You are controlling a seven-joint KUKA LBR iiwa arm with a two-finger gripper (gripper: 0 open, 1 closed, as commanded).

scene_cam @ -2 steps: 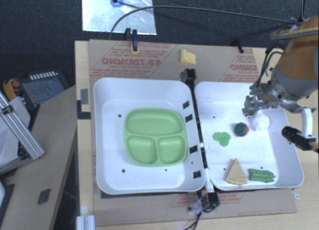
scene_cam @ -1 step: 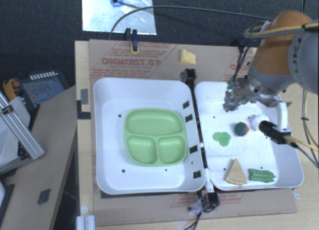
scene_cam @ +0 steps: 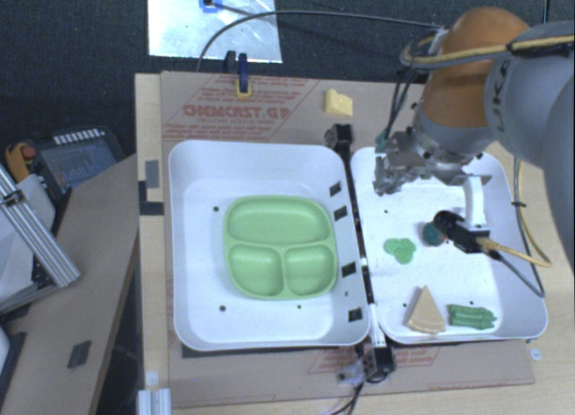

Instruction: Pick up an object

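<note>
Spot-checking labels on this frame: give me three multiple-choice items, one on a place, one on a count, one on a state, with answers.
1. Where does the green divided plate lie?
A. in the left bin
B. in the right bin
C. on the bench outside both bins

2. How many compartments does that plate have?
A. two
B. three
C. five

3. How does the gripper stand relative to the tan wedge?
A. clamped on it
B. pressing it from above
C. apart from it, at the bin's far end

Answers: 1 A, the plate sits in the middle of the left bin. 2 B, one wide section above two smaller ones. 3 C, the wedge lies at the near edge beside a green ridged piece, with bare bin floor between it and the gripper.
</note>
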